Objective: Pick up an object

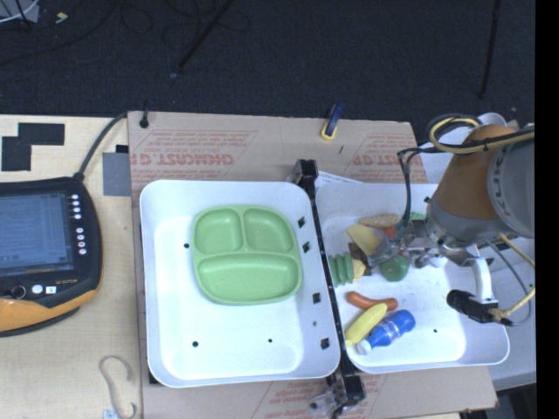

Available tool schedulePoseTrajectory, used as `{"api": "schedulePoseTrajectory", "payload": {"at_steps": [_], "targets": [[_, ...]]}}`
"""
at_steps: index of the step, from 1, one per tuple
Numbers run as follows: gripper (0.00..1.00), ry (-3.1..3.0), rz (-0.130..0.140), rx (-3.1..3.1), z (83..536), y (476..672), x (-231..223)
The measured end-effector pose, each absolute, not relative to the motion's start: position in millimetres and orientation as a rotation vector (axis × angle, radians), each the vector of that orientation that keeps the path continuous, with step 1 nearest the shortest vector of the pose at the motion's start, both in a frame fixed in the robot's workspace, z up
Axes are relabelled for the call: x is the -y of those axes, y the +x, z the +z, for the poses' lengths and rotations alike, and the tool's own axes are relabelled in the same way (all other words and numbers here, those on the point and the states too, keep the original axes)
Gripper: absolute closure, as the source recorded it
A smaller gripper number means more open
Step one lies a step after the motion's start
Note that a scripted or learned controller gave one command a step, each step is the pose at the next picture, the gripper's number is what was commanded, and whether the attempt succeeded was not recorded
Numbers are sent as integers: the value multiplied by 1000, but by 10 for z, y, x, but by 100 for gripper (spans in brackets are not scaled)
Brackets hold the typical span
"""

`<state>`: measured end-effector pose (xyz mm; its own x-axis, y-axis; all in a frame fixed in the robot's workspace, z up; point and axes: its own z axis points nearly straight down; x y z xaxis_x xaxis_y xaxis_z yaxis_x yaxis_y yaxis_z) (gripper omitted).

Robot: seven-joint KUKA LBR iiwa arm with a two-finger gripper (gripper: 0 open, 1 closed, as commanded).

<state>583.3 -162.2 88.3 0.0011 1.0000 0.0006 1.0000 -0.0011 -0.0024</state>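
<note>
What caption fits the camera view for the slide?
End effector low over toy food in the right bin; green divided plate sits in the left bin.

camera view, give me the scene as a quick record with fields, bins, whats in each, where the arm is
left bin: holds a green divided plate
right bin: holds a pile of small toy items
items near front of right bin: blue bottle, yellow banana, orange-red carrot
items further back: green ridged piece, dark green round item, tan piece
arm: reaches in from the right, over the right bin
end effector: down among the back items; grasp cannot be judged
left of bins: tablet-like pendant
</note>
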Motion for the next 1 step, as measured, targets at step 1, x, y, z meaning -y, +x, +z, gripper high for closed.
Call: {"api": "schedulePoseTrajectory", "payload": {"at_steps": [1], "targets": [[100, -2224, 3, 2212, 979, 5824, 1637]]}}
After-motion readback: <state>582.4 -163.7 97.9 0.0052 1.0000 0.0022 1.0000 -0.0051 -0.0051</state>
